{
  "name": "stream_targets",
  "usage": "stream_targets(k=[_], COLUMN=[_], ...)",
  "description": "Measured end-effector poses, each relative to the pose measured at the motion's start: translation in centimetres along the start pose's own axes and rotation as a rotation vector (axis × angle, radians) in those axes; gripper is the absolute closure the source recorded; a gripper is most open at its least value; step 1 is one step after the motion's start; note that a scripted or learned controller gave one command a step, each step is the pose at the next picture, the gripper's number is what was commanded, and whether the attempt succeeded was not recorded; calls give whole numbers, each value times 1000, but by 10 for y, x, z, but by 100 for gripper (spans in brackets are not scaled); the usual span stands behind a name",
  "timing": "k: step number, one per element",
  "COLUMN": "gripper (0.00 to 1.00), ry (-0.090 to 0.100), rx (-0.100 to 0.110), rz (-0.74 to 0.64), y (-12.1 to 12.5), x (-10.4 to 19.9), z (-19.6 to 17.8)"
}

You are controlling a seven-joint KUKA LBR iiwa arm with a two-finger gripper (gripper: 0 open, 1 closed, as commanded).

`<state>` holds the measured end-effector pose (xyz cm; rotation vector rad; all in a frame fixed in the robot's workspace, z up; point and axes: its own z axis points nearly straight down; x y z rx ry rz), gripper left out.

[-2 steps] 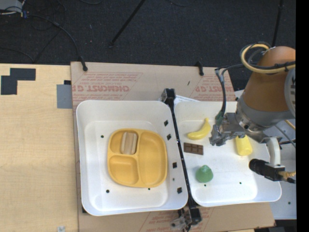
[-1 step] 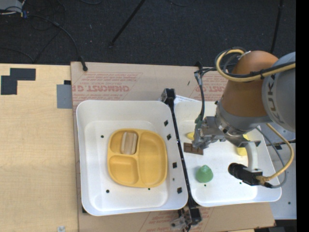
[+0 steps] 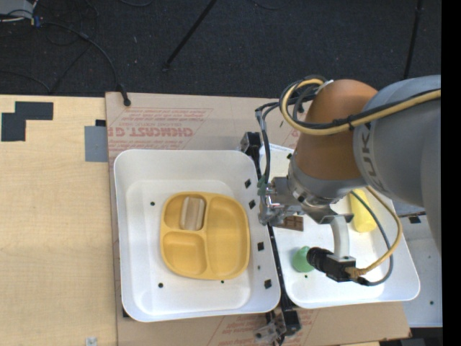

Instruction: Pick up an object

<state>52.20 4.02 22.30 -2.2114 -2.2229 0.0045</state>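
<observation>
**Arm Lowered Over the Right Bin, Grasp Unconfirmed**

A dark carpeted floor crossed by cables was seen at the top of the view, and below it a pale wooden bench (image 3: 50, 229) was laid out, with a sheet of printed cardboard (image 3: 166, 125) spread under the two bins.

In the left bin (image 3: 133, 265) a yellow divided plate (image 3: 205, 236) was set near the middle, and a small tan object (image 3: 191, 213) was lodged in its upper-left compartment. Nothing else was made out in that bin.

Along the seam between the bins a row of black clips was fixed. Just right of it, the gripper (image 3: 284, 211) was held low over the left part of the right bin (image 3: 403, 287), under the orange band (image 3: 335, 132) of the arm. Whether it was released or clenched could not be told, since the wrist hid it from above; no object was seen in its grip.

A green object (image 3: 300, 259) was lying in the right bin, just below the gripper and partly covered by a black cable fitting. Further right, a yellow object (image 3: 364, 218) was half hidden behind the arm.

The step in hand was judged to be the descent toward a pick in the right bin. The next move was thought to call for centring over one object, most likely the green one, before closing. The bin wall, the clips and the trailing cable were judged likely to crowd the approach.
</observation>
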Motion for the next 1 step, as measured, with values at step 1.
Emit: stream_targets(k=[1], gripper=[100], ry=[0], rx=[0], rz=[-1], y=[-20], x=[52], z=[-2])
